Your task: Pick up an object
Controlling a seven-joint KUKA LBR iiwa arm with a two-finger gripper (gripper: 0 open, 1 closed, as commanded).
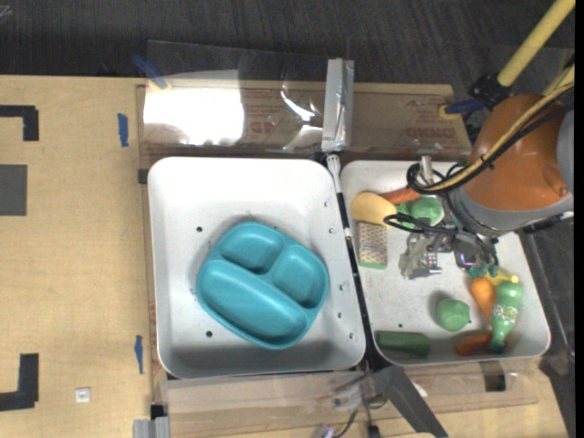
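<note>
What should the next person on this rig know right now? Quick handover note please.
Gripper: low in the right bin, among the toy food; finger state unreadable.
Left bin: blue divided plate.
Right bin: yellow piece, grater-like piece, green ball, dark green pickle, carrot, corn.
Done: no confirmed grasp.
Left: grasp and lift one object.

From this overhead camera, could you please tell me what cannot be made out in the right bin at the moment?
- The hand: small and blurred, so its grip state is unreadable.
- The orange item at the bin's back: partly hidden behind the yellow piece and cables.
- The small purple thing: mostly covered by the arm's wrist.
- The right bin far corner: hidden under the arm's orange band.
</note>
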